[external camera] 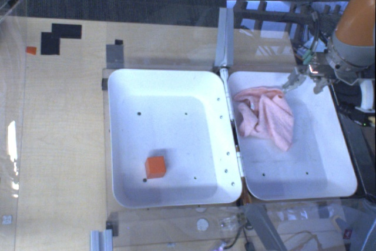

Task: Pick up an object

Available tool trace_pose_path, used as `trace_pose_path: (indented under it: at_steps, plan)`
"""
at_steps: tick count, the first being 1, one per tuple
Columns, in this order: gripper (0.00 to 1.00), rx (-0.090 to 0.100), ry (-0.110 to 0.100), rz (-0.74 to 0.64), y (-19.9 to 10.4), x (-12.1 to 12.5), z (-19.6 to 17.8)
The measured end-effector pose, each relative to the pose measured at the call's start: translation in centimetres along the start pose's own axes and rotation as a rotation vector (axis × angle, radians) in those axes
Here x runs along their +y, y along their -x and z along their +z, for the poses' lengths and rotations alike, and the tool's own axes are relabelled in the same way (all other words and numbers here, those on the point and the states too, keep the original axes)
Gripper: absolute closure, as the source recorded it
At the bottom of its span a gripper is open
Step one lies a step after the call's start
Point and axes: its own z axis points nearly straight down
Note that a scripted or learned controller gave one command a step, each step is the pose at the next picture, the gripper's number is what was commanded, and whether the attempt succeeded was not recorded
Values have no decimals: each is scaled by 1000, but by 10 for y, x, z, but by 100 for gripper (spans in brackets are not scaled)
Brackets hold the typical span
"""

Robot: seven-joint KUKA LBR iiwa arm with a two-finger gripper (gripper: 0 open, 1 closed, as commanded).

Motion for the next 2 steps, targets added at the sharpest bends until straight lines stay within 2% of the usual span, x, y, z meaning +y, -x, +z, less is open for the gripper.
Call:
trace_pose_path:
  at_steps: [1,2]
  plan:
    - [0,-1,7,-64,-13,24,121]
    - [0,-11,-8,-407,-38,42,127]
